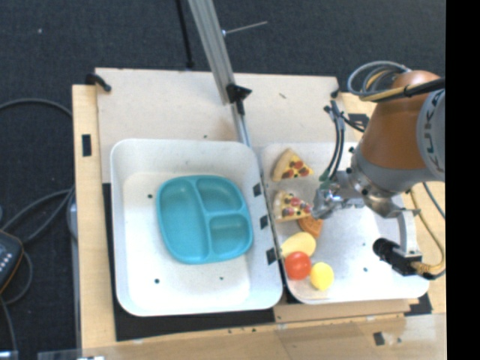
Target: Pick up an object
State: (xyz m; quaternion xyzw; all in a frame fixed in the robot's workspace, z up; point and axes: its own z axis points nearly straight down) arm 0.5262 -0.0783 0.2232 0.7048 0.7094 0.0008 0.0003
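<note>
White plastic makes up both shallow bins: the left bin (135,291) carries a teal tray (204,217) with three moulded compartments and rounded corners, smooth and slightly glossy. The right bin (360,291) carries the toy food, bunched along its left wall.

From the 3 o'clock side the arm (397,137) reaches in, its orange band bulking over the bin's upper right, and the metal gripper (324,201) comes down just right of the food cluster. Whether it is clenched or released cannot be told; the grey hardware there blurs together.

Touching or nearly touching the gripper at its 9 o'clock lies a pizza slice (289,205), a flat wedge with pale crust and red dots. Directly at the gripper's 6 o'clock, just beside it, sits a small orange ridged piece (310,226); what it is cannot be made out. At the gripper's 11 o'clock, a little apart, lies a second pizza slice (289,166), tan-crusted, its point toward the bin wall.

Farther toward 7 o'clock lies a pale yellow rounded piece (298,244), smooth and oblong. Below it a shiny red tomato (298,265) sits against a bright yellow lemon-shaped fruit (322,276), the two touching near the bin's lower edge.

A ribbed aluminium post (214,36) slants up from the bench (165,111), whose top is bare pale board.
</note>
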